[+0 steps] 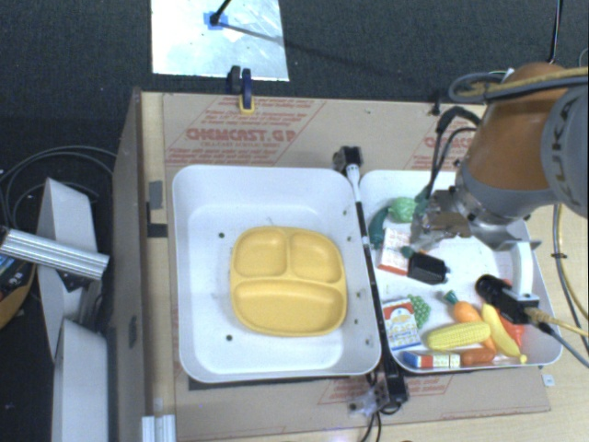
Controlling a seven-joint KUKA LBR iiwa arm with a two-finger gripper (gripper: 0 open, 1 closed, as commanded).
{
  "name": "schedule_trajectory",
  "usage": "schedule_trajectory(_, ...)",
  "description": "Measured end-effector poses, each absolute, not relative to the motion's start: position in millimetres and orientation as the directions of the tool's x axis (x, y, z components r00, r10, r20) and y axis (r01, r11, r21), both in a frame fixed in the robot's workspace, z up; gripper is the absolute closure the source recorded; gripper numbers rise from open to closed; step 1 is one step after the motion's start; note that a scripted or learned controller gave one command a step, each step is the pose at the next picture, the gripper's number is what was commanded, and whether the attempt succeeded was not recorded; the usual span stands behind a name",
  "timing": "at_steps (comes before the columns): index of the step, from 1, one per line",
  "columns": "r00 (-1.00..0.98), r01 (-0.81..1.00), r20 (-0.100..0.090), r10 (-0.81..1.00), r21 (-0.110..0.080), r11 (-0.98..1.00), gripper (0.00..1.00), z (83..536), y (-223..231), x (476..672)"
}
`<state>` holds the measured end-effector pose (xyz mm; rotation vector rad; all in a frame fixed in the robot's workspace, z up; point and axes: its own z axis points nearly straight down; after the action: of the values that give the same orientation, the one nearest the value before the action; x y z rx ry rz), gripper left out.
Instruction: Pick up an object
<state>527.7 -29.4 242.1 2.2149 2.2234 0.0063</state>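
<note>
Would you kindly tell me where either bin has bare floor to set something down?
Left bin: bare strips ring the yellow tray. Right bin: crowded near the corn and banana.

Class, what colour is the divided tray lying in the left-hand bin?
Yellow. The divided tray shows plainly in the camera view, lying in the left bin.

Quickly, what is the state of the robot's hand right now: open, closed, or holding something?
Hand: cannot be told. It hangs over the right shallow white bin, above the small black block, and nothing is seen held in it.
</note>
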Motion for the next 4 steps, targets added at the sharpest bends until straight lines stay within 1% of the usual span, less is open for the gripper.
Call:
schedule_trajectory(1,-0.002,1.0,-0.001,1.0,0.001,0.002,1.0,220.9,-87.7,603.9)
schedule_trajectory(2,-0.003,1.0,-0.001,1.0,0.002,0.003,0.0,221.0,-87.2,604.1)
schedule_trajectory(3,-0.001,1.0,0.0,1.0,-0.002,0.001,0.0,123.6,-120.1,573.9)
schedule_trajectory(4,-0.001,1.0,0.0,1.0,0.019,0.001,0.0,90.7,-109.4,569.0)
